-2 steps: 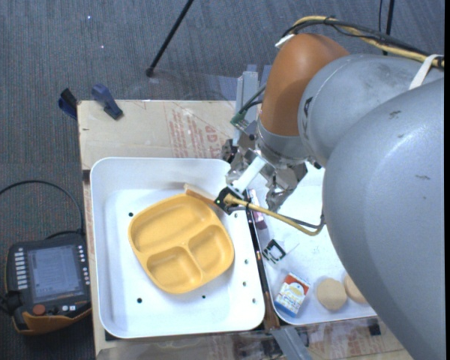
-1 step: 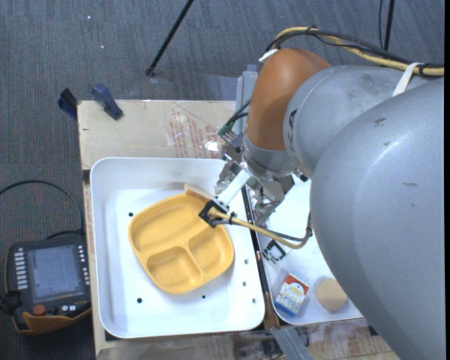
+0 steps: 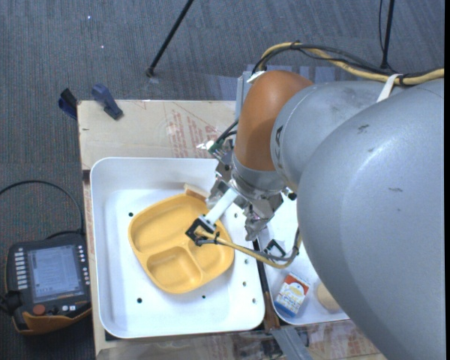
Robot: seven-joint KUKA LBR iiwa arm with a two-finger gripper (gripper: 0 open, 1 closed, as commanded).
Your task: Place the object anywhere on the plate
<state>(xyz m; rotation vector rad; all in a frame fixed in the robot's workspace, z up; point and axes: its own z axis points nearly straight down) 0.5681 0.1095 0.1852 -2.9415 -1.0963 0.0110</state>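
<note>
Yellow plastic plate with divided compartments (image 3: pixel 165 250) lies in the left white bin (image 3: pixel 109 201). Gripper (image 3: pixel 261 235) is at the plate's 3 o'clock rim; whether it's open or closed, cannot tell. Small white carton with red and blue print (image 3: pixel 292 294) lies in the right white bin (image 3: pixel 304 319), at the gripper's 5 o'clock, apart from it.

matt yellow plastic plate (image 3: pixel 154 235), smooth white plastic bin (image 3: pixel 120 298) beneath
</note>
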